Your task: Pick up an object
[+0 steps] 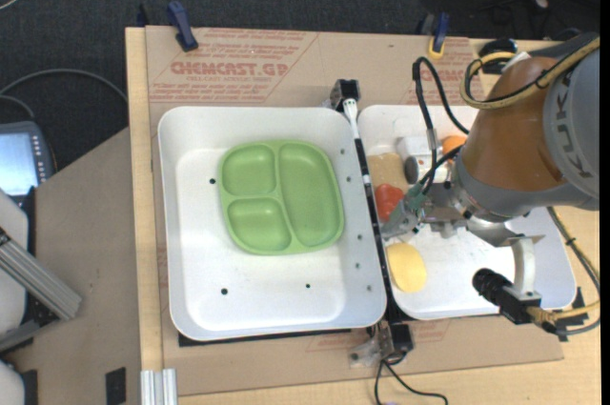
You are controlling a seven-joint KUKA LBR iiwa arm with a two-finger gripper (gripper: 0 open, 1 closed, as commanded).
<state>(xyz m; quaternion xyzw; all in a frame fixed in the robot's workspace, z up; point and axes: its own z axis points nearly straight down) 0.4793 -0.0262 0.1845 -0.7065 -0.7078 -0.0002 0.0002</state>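
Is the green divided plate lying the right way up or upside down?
Right way up. The green divided plate lies flat in the left bin, its three hollow compartments facing the camera.

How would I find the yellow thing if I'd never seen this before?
Look at the right white bin, the one the grey and orange arm reaches into. Near its front left corner, beside the wall shared with the other bin, lies the yellow object. It is smooth, rounded and pale yellow, unlike the red object just behind it.

Yellow obj (408,268), red obj (389,199) in rt bin (448,298).
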